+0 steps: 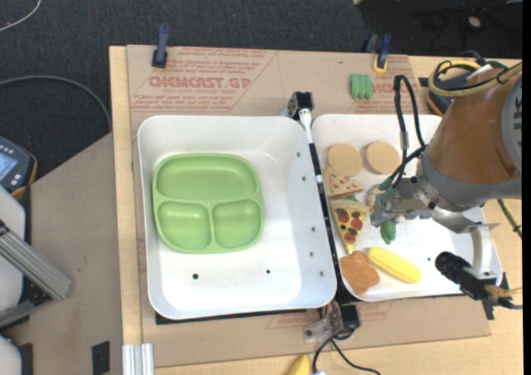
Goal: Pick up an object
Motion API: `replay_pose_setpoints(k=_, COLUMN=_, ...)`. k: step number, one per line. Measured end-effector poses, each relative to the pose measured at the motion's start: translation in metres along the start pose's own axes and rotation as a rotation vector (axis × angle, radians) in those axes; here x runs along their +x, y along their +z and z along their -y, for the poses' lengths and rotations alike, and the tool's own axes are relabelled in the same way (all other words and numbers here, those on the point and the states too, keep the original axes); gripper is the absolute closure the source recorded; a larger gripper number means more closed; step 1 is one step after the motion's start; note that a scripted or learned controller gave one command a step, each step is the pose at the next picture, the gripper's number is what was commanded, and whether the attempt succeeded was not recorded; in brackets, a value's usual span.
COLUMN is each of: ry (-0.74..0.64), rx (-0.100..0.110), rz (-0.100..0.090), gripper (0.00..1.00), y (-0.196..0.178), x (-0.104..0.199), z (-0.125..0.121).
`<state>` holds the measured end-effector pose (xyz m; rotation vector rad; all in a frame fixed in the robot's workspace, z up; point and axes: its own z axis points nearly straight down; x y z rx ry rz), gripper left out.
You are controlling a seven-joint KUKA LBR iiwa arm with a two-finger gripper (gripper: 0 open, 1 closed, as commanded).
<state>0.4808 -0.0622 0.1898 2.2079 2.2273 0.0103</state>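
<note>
The gripper [388, 214] hangs low in the right bin [431, 129], its state impossible to tell, just above the corn [395, 265] and beside the pizza [350, 223], so it should centre over one item before closing.

The desk [207, 75] is a tan board printed with red lettering along its far part. Two shallow white bins sit directly on it, side by side and touching along a dark seam. The left bin [166, 282] covers most of the board's left and middle; the right bin [423, 126] reaches toward the right edge. Two blue clamps grip the far edge, one at the left [160, 45] and one further right [382, 51]. A small green ribbed piece [361, 86] lies on the bare board just beyond the right bin, near the second clamp.
</note>
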Motion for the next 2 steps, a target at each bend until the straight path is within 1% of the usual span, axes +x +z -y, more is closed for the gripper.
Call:
replay_pose_setpoints(k=1, ry=0.000, rx=-0.004, rz=0.000, gripper=1.00, y=-0.092, x=0.067, z=-0.035)
replay_pose_setpoints(k=2, ry=0.001, rx=0.000, rz=-0.002, gripper=1.00, y=-0.161, x=0.116, z=0.000)
